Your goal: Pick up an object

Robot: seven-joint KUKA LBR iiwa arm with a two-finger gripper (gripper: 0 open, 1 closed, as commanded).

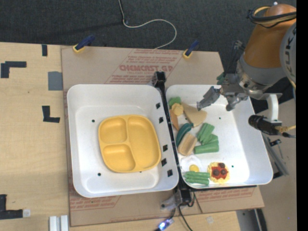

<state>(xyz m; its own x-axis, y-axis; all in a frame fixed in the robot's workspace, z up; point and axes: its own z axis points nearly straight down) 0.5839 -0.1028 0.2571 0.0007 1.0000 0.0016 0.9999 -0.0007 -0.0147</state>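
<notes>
Two white bins [77, 100] on cardboard, spread empty gripper [220, 100] above toy food [195, 134] in the right one.

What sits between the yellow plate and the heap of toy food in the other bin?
In the camera view, bare white bin floor, then the two bins' adjoining walls with black clips, separate the yellow plate from the toy food.

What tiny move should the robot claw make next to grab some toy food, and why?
Probably lower a little: the gripper hangs open above the right bin with nothing between its fingers, and the tan wedge-shaped toy lies just below-left of its nearer finger.
</notes>
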